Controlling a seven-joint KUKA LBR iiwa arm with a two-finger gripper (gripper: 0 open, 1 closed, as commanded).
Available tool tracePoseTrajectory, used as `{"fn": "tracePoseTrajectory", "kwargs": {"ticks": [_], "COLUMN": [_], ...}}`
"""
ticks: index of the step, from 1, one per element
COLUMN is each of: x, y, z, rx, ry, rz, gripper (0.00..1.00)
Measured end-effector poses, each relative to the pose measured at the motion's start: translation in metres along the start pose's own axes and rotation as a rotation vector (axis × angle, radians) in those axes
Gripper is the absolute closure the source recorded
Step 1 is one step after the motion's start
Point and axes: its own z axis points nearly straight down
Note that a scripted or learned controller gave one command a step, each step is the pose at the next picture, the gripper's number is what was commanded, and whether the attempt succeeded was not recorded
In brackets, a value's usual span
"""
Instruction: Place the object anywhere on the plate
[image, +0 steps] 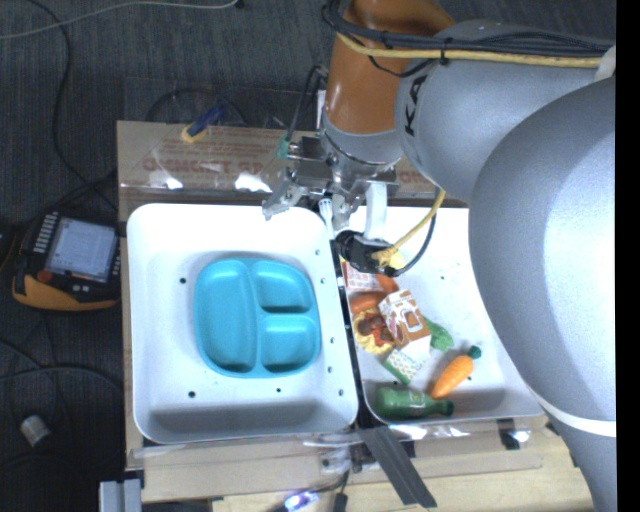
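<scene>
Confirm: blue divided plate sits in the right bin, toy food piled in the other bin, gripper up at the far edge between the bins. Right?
Not quite. The camera view shows the blue divided plate in the left bin, not the right. The toy food, including the carrot and green bottle, is piled in the right bin. The gripper is at the far edge between the bins, as you said.

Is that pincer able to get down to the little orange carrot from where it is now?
Probably yes. The carrot lies on top at the near side of the right bin, with nothing covering it. The pincer sits over the far rim between the bins, so it must travel across the toy pile.
</scene>
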Motion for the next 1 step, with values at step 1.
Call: {"fn": "tracePoseTrajectory", "kwargs": {"ticks": [1], "x": [0.0079], "y": [-0.0264], "z": [0.1168], "rx": [0.004], "ry": [0.001], "rz": [0.126], "gripper": [0.0]}}
